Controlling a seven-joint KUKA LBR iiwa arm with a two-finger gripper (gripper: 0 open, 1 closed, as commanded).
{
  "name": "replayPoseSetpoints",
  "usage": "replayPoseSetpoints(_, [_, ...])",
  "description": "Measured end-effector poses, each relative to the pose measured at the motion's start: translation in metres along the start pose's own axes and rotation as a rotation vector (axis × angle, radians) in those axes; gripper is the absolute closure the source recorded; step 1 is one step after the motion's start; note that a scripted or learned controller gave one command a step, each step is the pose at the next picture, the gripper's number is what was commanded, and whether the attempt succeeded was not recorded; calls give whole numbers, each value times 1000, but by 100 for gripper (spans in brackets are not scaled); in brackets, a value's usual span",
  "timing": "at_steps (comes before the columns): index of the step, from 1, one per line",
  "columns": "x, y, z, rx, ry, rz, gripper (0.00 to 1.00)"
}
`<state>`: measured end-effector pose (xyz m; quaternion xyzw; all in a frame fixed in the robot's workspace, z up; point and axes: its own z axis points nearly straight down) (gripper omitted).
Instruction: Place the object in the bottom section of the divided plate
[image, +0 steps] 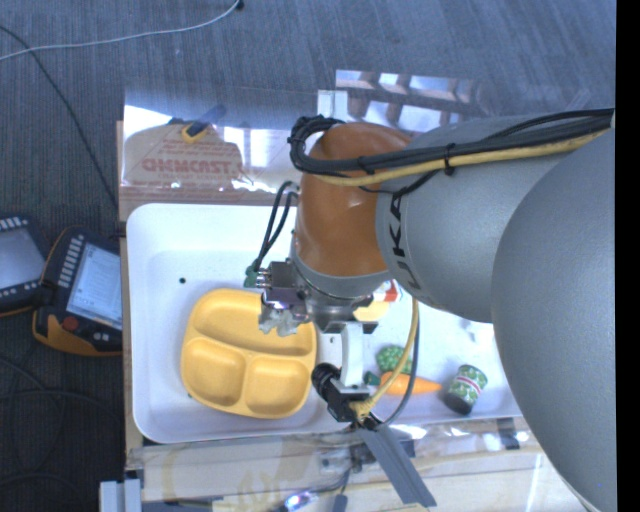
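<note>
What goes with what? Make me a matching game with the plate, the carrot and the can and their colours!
Things:
1. plate
2. carrot
3. can

Colours:
A. dark with green stripes
B. yellow
C. orange

Pairs: 1-B, 2-C, 3-A.

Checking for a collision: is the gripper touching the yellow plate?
Cannot tell. In the camera view the gripper overlaps the yellow plate at its rim; height unclear.
</note>
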<state>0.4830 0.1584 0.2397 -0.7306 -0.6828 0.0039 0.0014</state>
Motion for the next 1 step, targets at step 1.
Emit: replayPoseSetpoints(1, [0, 0, 0, 0, 0, 1, 0])
